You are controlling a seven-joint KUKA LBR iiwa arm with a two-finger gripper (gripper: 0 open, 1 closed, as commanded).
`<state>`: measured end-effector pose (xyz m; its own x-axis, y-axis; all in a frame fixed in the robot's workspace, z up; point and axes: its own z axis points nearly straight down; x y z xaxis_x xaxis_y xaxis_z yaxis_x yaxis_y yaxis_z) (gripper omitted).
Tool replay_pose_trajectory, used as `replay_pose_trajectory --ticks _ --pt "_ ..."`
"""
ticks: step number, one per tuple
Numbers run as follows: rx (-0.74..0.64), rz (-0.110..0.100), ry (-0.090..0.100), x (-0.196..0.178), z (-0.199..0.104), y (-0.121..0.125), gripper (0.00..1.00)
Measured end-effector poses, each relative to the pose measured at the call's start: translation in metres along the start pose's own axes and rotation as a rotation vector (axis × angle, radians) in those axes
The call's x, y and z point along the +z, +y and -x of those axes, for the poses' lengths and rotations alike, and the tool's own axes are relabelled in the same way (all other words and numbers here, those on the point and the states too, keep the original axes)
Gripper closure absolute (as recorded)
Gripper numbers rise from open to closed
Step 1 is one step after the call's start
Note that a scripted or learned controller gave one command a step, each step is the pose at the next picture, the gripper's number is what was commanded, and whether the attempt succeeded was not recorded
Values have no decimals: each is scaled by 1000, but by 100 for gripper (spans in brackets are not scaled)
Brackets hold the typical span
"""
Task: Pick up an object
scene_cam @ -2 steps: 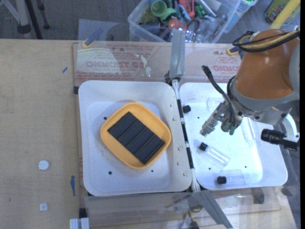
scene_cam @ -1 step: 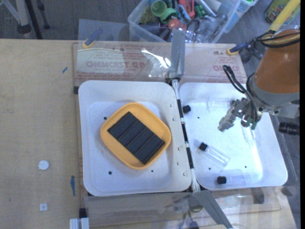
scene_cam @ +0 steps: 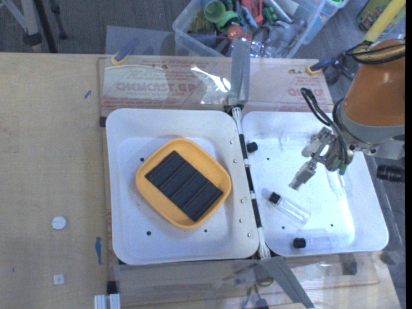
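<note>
My gripper (scene_cam: 318, 167) hangs over the middle of the right bin (scene_cam: 367, 234), below the grey wrist and its orange band. It stands open; one grey finger (scene_cam: 300, 175) points down-left, and nothing shows between the fingers. A clear vial with a black cap (scene_cam: 286, 205) lies on the bin floor just below and left of that finger, apart from it. A second clear vial with a black cap (scene_cam: 309, 242) lies near the bin's front wall. A small black cap (scene_cam: 251, 147) sits by the bin's left wall.
The left bin (scene_cam: 122, 230) holds a yellow dish with a black ribbed insert (scene_cam: 183, 183). A ridge (scene_cam: 248, 179) divides the two bins. Behind them stand a clear plastic sheet (scene_cam: 167, 85) and a tub of colourful toys (scene_cam: 257, 11).
</note>
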<state>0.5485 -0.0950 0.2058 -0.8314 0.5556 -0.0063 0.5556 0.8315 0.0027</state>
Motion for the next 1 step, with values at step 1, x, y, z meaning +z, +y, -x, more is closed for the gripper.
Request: replay_pose_trajectory --ticks 1 --pt "-318 2 0 20 19 59 0"
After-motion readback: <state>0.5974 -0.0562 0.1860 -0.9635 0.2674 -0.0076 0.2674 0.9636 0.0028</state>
